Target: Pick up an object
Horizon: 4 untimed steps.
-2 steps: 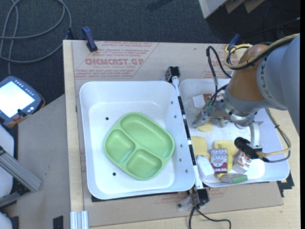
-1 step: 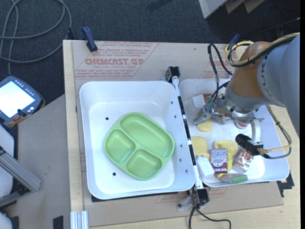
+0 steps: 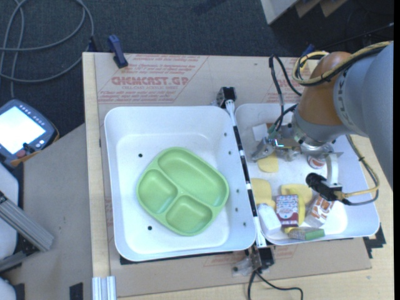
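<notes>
Reaching from right, arm (image 3: pixel 350 86) bent over right bin (image 3: pixel 359 220), pincer (image 3: pixel 270 147) low

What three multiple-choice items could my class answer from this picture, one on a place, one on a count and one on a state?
1. Where does the green plate lie?
A. In the left bin
B. In the right bin
C. On the floor

2. How many compartments does the green plate have?
A. One
B. Three
C. Six

3. How does the green plate rest?
A. Standing on its edge
B. Flat, open side up
C. Upside down

Answers:
1. A: the plate sits on the floor of the left bin, while the gripper is over the right bin among small items such as a red packet.
2. B: raised ridges split it into three sections.
3. B: its hollow sections face the camera.
</notes>
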Motion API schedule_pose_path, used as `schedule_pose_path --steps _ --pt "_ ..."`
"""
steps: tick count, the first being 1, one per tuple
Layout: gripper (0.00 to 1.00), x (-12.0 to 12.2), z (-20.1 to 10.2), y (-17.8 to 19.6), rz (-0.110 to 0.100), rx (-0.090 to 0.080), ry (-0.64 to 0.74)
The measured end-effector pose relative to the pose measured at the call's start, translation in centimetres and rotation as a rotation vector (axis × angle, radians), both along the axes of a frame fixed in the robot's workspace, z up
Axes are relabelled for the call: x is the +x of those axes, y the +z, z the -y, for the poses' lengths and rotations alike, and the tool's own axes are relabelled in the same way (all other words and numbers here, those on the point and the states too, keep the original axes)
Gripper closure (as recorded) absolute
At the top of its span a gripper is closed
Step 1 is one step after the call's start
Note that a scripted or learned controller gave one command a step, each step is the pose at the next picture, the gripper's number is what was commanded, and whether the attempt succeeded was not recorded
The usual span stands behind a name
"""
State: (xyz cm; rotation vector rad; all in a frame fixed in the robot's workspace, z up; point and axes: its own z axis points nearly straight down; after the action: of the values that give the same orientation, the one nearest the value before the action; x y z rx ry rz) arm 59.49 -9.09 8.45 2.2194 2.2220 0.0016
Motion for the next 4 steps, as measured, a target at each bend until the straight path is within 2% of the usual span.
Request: schedule_pose_path --steps 1,4 --pt "0.0 1.4 0.1 0.0 0.0 0.0 -0.001" --pt "0.0 -1.0 0.2 0.0 -0.004 0.0 -0.002"
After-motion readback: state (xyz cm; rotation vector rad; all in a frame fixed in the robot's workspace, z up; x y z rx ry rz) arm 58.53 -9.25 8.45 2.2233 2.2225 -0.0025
